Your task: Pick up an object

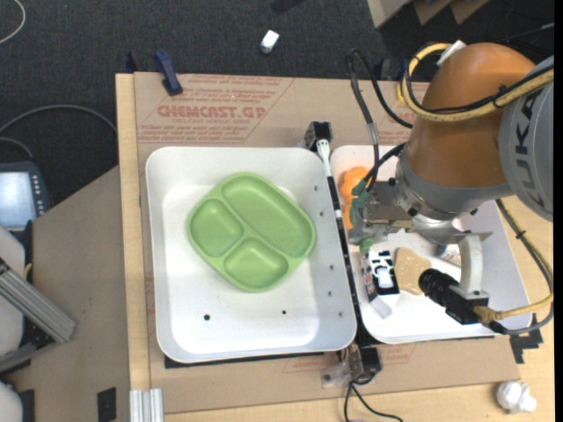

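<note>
My gripper (383,232) reaches down into the right bin (413,328), near its left side, and the bulky orange and grey wrist above hides most of it. Just left of the gripper, by the bin wall, lie an orange object (353,181) and a small green object (360,203). Below the gripper sit a black-and-white item (380,271) and a tan, wedge-shaped piece (408,269). Nothing can be seen held by the gripper.
The left bin (176,306) holds a green divided plate (252,230) at its middle. A raised rim (339,227) separates the two bins. Cables loop above the arm at the back right. Brown cardboard (211,108) surrounds the bins.
</note>
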### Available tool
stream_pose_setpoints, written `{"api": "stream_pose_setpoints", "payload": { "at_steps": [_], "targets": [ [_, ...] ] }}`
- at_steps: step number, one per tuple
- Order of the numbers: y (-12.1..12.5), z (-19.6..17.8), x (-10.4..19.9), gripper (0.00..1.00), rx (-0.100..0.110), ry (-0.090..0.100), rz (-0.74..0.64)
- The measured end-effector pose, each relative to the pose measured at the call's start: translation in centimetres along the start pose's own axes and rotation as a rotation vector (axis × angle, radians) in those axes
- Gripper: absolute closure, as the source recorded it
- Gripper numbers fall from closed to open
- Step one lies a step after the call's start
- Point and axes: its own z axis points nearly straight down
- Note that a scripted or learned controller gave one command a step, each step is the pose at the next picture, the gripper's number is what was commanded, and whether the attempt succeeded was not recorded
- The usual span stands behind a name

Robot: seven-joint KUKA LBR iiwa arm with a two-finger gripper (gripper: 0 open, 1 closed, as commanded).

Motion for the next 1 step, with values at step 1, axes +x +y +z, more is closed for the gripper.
{"api": "stream_pose_setpoints", "payload": {
  "at_steps": [1],
  "targets": [
    [0.17, -12.25, 3.82, 1.0, -0.012, 0.004, -0.002]
  ]
}}
